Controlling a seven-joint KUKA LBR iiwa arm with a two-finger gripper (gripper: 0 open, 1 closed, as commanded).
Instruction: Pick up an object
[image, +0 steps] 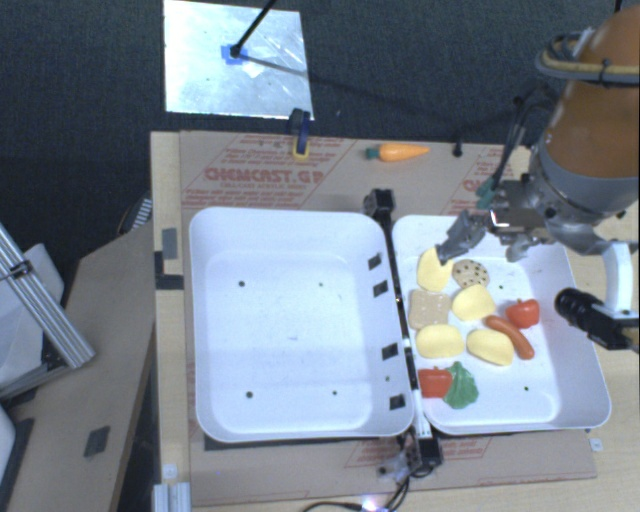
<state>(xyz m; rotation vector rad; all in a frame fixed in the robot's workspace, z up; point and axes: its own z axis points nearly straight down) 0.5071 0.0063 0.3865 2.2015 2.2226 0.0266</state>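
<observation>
The right bin (572, 400) holds several toy foods. A yellow piece (433, 269) and a chocolate-chip cookie (470, 272) lie near its far left. Below them are a beige bread slice (428, 308) and three more yellow pieces (474, 302) (438, 342) (490, 347). An orange sausage (510, 336) and a red piece (523, 313) lie to the right. A red pepper (434, 381) and green broccoli (461, 387) sit at the front. My gripper (463, 236) hangs over the bin's far left part, just above the yellow piece and cookie, with nothing seen in it.
The left bin (290, 320) sits beside the right one, joined by black clips (392, 310). An orange carrot (397, 152) lies on the cardboard behind the bins. A black part (595, 315) juts in over the right bin's right edge.
</observation>
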